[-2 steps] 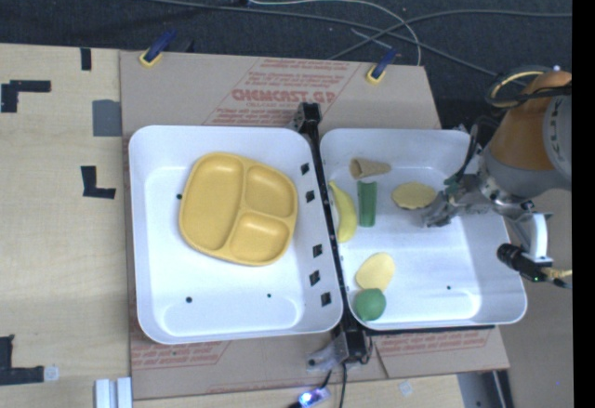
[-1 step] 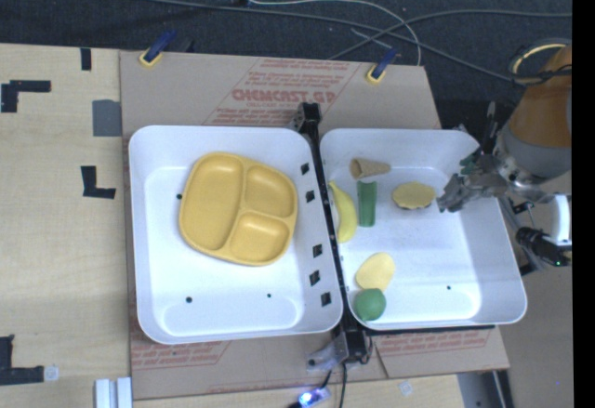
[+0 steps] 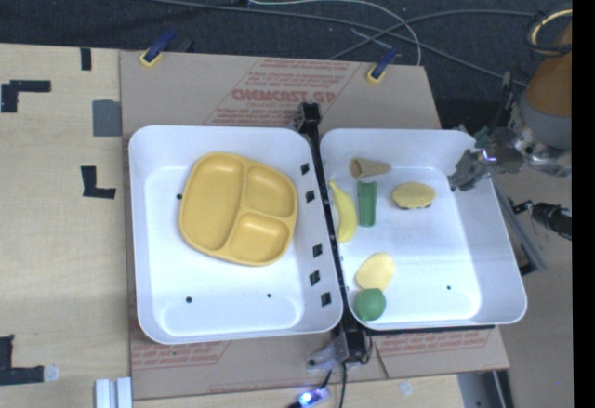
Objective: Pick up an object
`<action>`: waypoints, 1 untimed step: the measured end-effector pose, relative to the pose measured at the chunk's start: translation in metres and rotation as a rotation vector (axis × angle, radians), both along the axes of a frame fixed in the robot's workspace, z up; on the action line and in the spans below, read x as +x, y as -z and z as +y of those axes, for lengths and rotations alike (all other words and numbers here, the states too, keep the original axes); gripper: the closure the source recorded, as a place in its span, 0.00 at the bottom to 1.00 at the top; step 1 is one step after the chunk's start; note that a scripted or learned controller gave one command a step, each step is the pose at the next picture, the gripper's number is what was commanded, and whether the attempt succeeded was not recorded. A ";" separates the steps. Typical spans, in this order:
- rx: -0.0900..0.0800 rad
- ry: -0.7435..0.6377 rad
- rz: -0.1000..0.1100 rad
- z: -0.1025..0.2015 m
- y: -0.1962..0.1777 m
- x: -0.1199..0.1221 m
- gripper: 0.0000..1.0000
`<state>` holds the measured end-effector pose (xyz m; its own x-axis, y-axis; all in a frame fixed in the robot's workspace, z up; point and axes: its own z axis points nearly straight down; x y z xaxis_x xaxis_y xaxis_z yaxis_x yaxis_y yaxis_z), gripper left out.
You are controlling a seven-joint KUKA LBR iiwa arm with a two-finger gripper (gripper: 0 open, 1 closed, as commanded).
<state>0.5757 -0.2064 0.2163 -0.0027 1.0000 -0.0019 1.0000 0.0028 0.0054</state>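
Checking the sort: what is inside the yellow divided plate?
The yellow plate in the left bin shows three bare compartments with no food in them. Whatever lies beneath the plate is covered.

You have the gripper (image 3: 468,170) at the right bin's (image 3: 483,267) upper right rim, nothing between its fingers. Inside: tan cone (image 3: 369,168), green cylinder (image 3: 366,203), yellow banana (image 3: 343,214) by the divider, yellow burger-like piece (image 3: 413,196), pale yellow lump (image 3: 376,269) touching a green ball (image 3: 370,304). Left bin (image 3: 158,239): yellow divided plate (image 3: 238,208).
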 end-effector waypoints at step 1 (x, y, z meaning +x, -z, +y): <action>0.001 0.001 0.003 0.000 -0.026 0.001 1.00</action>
<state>0.5766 -0.2060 0.2422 -0.0016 1.0000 -0.0006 1.0000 0.0016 0.0024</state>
